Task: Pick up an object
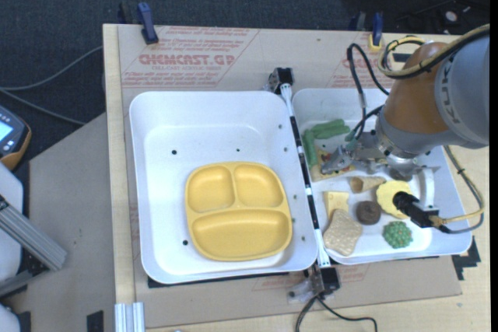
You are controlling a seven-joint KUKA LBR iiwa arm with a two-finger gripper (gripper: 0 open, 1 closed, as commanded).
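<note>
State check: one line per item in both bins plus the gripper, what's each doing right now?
Yellow tray: flat in the left bin, compartments bare.
Green packet: lying in the right bin, near its back.
Cracker: flat, at the front.
Brown disc: flat, beside the cracker.
Green ball: resting, front right.
Gripper: low over the right bin, fingers unclear.

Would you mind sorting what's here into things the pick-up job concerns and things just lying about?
Job:
gripper
right bin
green leafy piece
cracker
brown round piece
green broccoli-like piece

Lying about:
yellow divided plate
left bin
blue clamp
</note>
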